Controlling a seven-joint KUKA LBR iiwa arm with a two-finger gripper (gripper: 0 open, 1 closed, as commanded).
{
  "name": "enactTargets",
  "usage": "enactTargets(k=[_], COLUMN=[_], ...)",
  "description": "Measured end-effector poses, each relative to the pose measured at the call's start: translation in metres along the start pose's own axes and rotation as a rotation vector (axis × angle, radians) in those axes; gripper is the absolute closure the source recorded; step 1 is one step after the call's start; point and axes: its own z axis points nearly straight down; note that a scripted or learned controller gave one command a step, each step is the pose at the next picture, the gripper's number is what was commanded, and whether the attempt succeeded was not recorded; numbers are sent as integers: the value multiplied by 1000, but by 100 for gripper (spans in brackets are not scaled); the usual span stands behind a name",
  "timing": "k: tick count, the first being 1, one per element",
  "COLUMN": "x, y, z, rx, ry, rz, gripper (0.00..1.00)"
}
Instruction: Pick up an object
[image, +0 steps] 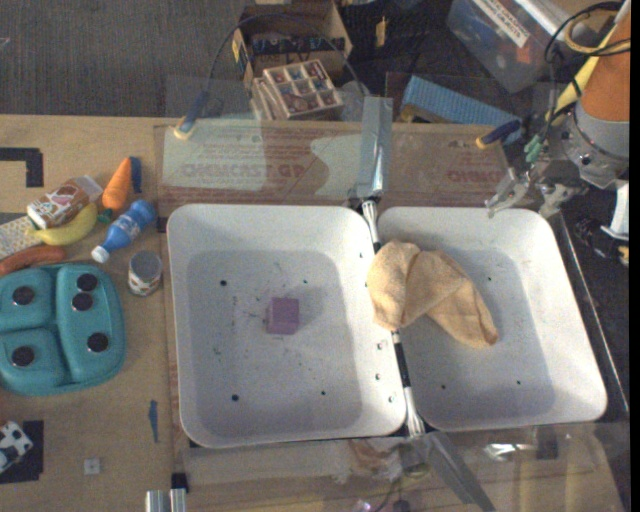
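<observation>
The gripper (524, 190) is hovering above the right bin's (575, 300) far rim, fingers released; the cloth (440, 295) is risking slipping when pinched.

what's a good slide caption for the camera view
Gripper above right bin's far edge; tan cloth inside, purple block in left bin.

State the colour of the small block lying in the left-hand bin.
The block is dull purple, seen in the camera view.

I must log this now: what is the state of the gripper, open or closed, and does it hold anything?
Gripper: above the right bin's far right corner, nothing seen between its fingers; open or closed cannot be told.
</observation>
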Motion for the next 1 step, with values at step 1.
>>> enactTargets(k=[1], x=[68], y=[-87], z=[104], rx=[0], ry=[0], rz=[-17], gripper=[0])
